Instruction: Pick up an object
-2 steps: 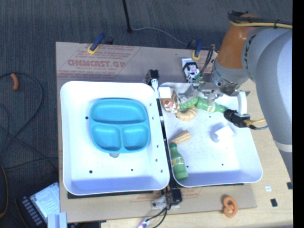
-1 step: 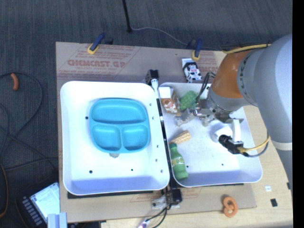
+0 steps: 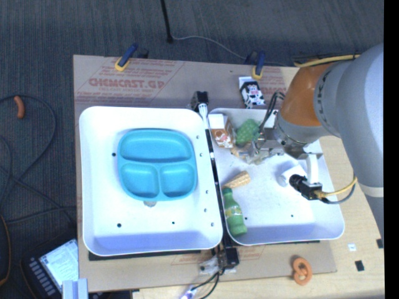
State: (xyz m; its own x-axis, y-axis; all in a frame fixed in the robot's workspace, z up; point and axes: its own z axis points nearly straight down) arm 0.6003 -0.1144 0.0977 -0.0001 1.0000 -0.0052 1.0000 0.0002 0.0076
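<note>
My gripper (image 3: 258, 149) is low in the right bin (image 3: 312, 229), at its far left part. Just beyond it lies a green leafy toy (image 3: 247, 131), touching or very near the gripper. A small brown and white packet (image 3: 219, 136) lies left of that toy by the bin's wall. A tan cone-shaped piece (image 3: 237, 179) lies in front of the gripper, apart from it. A green bottle (image 3: 234, 212) lies along the bin's left wall, nearer the front.
The left bin (image 3: 100, 229) holds a blue three-section tray (image 3: 156, 163). My grey arm with its orange band (image 3: 299, 101) covers the right bin's far right corner. An orange ring (image 3: 302, 269) lies on the bench in front.
</note>
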